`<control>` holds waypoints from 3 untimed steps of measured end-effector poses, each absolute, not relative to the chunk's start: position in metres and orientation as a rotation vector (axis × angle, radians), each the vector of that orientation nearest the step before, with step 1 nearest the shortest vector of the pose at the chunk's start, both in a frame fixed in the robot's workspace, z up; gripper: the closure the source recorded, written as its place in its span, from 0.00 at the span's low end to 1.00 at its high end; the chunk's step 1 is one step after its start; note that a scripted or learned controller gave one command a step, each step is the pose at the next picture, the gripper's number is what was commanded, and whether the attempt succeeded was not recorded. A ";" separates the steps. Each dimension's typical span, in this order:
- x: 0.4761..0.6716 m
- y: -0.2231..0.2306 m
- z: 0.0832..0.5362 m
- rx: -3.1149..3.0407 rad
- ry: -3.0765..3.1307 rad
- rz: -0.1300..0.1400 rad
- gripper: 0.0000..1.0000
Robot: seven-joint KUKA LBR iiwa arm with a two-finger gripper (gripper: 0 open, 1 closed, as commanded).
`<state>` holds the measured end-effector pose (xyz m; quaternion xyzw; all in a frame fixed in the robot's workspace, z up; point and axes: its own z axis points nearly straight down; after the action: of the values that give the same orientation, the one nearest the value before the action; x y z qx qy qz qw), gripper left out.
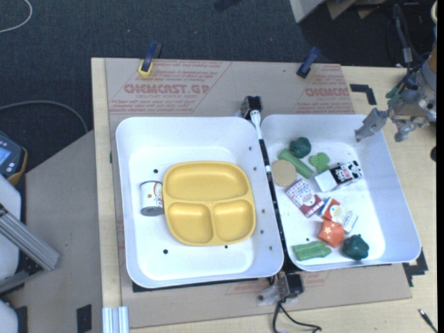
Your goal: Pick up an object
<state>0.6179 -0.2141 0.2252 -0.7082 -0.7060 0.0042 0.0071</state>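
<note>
The things to pick from are heaped in the right bin: a dark green lump at the top, a light green piece beside it, a tan round disc toward the bin's left wall, and a small black and white box to the right of those. Below them lie a red and white patterned packet, an orange and white carton, a flat green piece and a dark green ball near the front edge.

The tool hangs over the bin's far right corner, well apart from the heap. Its fingers are spread wide and there's nothing between them.

In the left bin a yellow divided plate sits in the middle, with a small can lying on its side just beside the plate's left edge. Both bins rest on the tabletop, which is covered with brown printed paper held by a yellow clamp and a blue clamp at the back.
</note>
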 end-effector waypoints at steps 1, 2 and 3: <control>0.620 -0.213 0.233 -2.219 -2.220 0.003 0.00; 0.630 -0.210 0.180 -2.213 -2.218 0.007 0.00; 0.633 -0.216 0.118 -2.214 -2.216 0.008 0.00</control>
<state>0.6334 -0.2161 0.1184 -0.7068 -0.7074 0.0025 0.0046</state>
